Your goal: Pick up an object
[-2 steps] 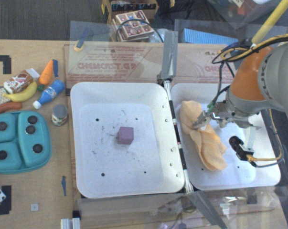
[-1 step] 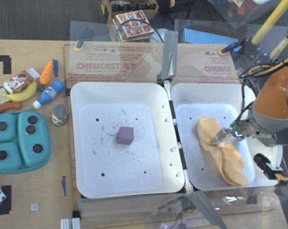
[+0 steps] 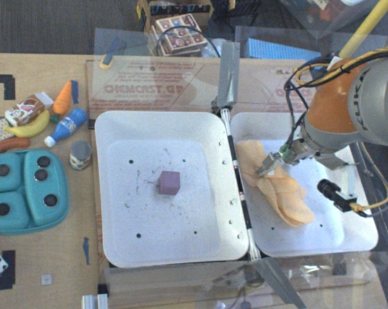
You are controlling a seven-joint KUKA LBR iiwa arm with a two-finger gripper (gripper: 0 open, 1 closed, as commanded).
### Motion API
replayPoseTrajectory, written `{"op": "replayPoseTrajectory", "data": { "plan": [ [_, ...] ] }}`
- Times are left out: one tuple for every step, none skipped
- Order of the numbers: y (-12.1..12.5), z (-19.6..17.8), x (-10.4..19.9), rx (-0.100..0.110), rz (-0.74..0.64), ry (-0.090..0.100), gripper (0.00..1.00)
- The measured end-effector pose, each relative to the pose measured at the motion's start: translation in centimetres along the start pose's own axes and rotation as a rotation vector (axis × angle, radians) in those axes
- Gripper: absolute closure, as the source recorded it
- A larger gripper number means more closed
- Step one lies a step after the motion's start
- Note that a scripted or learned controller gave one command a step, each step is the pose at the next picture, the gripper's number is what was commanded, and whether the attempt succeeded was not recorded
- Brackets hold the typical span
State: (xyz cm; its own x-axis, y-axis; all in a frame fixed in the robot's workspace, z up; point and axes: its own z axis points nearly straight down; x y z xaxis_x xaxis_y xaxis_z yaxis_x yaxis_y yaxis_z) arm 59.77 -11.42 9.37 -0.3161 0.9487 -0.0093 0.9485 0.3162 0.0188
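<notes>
In the right bin [image 3: 348, 237], against its left wall, lay the tan object [image 3: 280, 188]: a floppy, flattened thing, glove-like or a soft bread-shaped toy, I couldn't tell which. It ran from the upper-left part of that bin down toward the middle. The gripper [image 3: 275, 161] sat right over its upper half, at or just above the surface; whether it touched, you couldn't confirm from this angle. Its state I couldn't tell either, and nothing showed the object lifted.

Handling, my read: light, soft, compliant, probably matte rather than slick. Not fragile. It would likely fold or sag when raised, so a pinch on a thin edge could slip out. You'd want to take it across the thicker upper lobe near the left wall, or across the narrower waist where the two lobes meet, with the pinch set across the short axis.

The other candidate was the purple cube [image 3: 168, 183], near the centre of the left bin [image 3: 116, 134], well apart from every wall. It looked small, stiff and light, with flat parallel faces, so I judged it the easier grasp, but it lay across the divider from the arm.

On the bench's left edge sat a teal tray [image 3: 26, 195], banana [image 3: 26, 129], carrot [image 3: 64, 97], bottle [image 3: 66, 127] and can [image 3: 80, 154], all outside the bins.
</notes>
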Motion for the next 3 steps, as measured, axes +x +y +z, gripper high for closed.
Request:
{"op": "replayPoseTrajectory", "data": {
  "plan": [
    [-6.4,-0.1,2.2,0.002,-0.062,0.002,0.00],
    [-8.9,-0.2,3.9,-0.003,-0.005,-0.003,0.00],
    [-5.6,0.0,3.3,0.006,-0.015,0.002,0.00]
  ]
}}
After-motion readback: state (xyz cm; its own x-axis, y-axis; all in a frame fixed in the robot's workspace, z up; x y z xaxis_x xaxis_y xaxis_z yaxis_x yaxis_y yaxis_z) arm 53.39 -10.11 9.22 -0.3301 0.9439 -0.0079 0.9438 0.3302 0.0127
